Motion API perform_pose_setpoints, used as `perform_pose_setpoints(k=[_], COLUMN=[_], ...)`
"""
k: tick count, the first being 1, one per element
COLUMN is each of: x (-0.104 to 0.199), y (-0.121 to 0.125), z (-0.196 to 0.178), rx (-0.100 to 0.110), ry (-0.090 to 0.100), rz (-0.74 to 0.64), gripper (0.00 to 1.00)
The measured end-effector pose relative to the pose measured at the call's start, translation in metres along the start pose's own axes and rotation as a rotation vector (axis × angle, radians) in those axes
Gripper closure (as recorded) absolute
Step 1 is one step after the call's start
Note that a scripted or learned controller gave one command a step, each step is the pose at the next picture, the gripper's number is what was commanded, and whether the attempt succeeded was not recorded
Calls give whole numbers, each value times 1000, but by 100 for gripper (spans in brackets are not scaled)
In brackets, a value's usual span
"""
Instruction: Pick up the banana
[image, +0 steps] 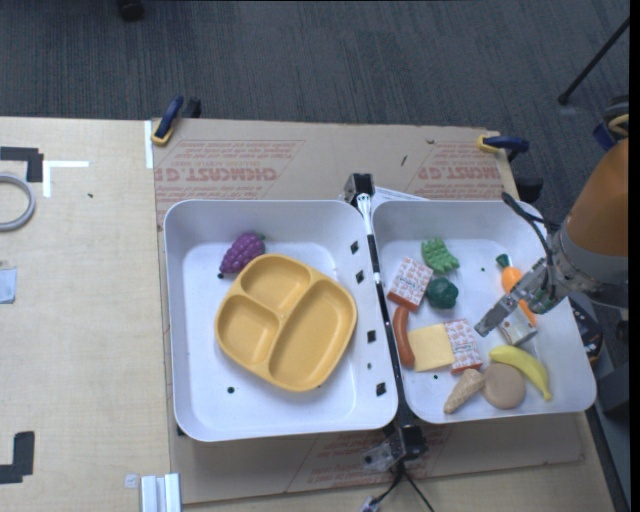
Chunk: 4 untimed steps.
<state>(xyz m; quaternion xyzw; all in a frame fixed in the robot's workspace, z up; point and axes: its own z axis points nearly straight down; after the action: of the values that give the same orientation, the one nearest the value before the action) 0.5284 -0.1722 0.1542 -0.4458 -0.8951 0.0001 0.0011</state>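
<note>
1 banana (524, 367) lies near bin (570, 400) corner, under claw (508, 322).

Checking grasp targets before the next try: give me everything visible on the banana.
The banana is a small yellow toy, smooth and plastic-looking, curved, lying flat in the right bin near its front right corner. One end points left, the other toward the front right. A round tan piece lies against its inner curve. The gripper hovers just behind it, not touching.

Jaws (507, 322) just above banana (524, 366)
</note>
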Motion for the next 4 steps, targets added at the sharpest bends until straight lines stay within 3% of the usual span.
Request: perform_pose_setpoints(k=[1,2,3,4], x=[17,62,61,104], y=[-47,-16,-15,56], z=[65,65,59,-35], rx=[-2,0,0,0], ry=[2,2,4,-1], rz=[-132,-442,-437,-203], gripper=[0,0,100,100])
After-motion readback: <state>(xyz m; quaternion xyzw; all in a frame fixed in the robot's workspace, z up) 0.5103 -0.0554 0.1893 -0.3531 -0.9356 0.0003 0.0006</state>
